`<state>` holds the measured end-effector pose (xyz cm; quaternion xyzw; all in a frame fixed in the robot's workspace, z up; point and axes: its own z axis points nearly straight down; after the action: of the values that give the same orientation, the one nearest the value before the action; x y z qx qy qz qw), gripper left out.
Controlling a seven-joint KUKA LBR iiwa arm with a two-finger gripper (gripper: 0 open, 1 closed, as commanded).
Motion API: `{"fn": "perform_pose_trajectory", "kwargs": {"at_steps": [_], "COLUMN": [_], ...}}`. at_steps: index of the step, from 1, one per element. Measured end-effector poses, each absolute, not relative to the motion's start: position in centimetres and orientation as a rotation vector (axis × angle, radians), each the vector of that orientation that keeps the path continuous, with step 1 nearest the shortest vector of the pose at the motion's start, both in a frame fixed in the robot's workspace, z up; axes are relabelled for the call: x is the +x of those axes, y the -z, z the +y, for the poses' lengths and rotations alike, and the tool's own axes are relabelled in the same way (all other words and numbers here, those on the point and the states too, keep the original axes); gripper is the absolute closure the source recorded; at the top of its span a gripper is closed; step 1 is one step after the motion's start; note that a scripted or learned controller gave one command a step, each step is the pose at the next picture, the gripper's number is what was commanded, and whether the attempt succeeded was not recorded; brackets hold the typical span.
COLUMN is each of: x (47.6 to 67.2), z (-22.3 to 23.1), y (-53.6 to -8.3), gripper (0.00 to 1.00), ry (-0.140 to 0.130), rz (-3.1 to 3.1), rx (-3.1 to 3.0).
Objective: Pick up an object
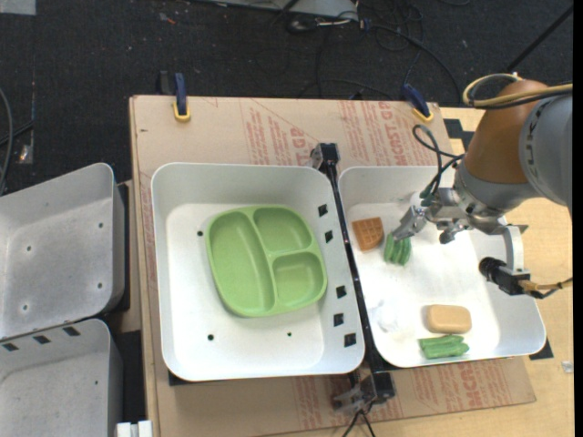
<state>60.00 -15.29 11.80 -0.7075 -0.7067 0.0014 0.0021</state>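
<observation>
Two white bins sit side by side on the surface. Nearest the camera in the right bin (510,335) lie a green bean-like piece (444,347) and a tan bread-like block (447,318); the left bin (173,244) carries a green divided plate (267,260). Farther back, a green vegetable-like object (398,248) lies beside a brown waffle-like square (368,233). The gripper (407,229) hangs right at the green object's upper end, apparently touching it. Whether it is clenched or released, I cannot tell. Judging by this, the pick is at the grasp stage: nothing is lifted yet.
</observation>
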Motion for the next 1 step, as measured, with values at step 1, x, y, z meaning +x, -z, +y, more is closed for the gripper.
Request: {"fn": "perform_pose_trajectory", "kwargs": {"at_steps": [1], "x": [60.17], "z": [-15.35], "y": [-13.16], "gripper": [1.00], "ry": [0.000], "rz": [-2.221], "rx": [-2.224]}}
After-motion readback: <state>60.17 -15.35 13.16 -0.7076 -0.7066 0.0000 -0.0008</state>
